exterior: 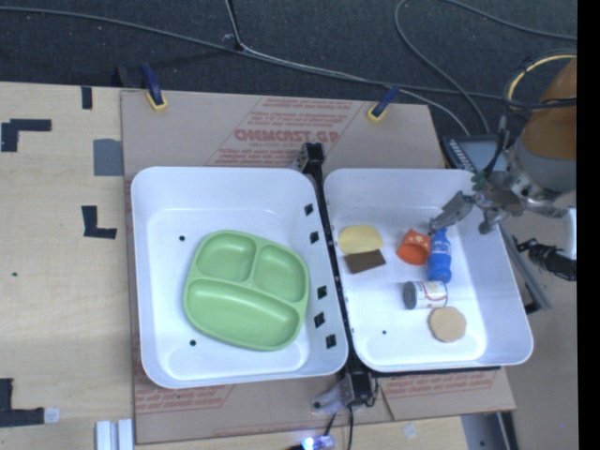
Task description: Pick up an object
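Grey two-finger gripper (pixel 466 212) hovers over right white bin (pixel 502 331), fingers spread, holding nothing. Blue plastic bottle (pixel 439 258) lies just below, touching small orange cup (pixel 413 247). Advice: descend straight, straddle bottle alone, avoid cup.

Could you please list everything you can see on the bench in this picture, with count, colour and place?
left bin: 1, white, left half of the bench
right bin: 1, white, right half, touching the left bin
divided plate: 1, light green, three compartments, in the left bin
sponge: 1, pale yellow with a brown edge, left part of the right bin
cup: 1, orange, on its side, middle of the right bin
bottle: 1, blue, beside the cup
small jar: 1, white with a dark cap, lying below the bottle
round disc: 1, tan, near the right bin's front
clamps: 2, blue and yellow, on the cardboard's back edge
gripper: 1, grey, above the right bin's back right
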Tool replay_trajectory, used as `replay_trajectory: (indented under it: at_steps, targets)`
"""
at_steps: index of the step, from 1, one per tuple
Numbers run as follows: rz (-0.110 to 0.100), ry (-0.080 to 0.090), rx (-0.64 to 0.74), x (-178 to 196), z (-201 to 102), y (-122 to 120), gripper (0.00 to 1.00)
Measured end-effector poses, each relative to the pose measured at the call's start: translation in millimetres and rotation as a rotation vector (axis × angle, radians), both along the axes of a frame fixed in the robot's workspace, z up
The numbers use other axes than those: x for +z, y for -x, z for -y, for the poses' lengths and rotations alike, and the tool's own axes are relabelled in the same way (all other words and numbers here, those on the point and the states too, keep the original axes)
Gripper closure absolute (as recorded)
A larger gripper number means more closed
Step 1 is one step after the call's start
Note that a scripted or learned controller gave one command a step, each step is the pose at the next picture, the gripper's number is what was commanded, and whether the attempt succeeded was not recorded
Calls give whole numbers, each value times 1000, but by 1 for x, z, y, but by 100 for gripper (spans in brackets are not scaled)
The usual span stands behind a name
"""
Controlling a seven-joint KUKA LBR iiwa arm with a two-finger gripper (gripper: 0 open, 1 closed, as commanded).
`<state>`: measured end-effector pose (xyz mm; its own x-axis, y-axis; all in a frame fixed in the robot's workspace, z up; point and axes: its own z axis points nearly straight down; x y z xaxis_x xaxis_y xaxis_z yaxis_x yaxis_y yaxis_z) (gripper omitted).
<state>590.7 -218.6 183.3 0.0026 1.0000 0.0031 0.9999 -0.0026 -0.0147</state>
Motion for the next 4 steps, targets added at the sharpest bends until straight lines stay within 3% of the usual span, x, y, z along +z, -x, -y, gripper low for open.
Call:
replay_trajectory:
  at_steps: [1, 3, 4]
  targets:
    - [14, 3, 4, 8, 0, -4, 0]
    - [17, 4, 4, -90, 1, -14, 0]
    - [26, 3, 7, -74, 0, -17, 100]
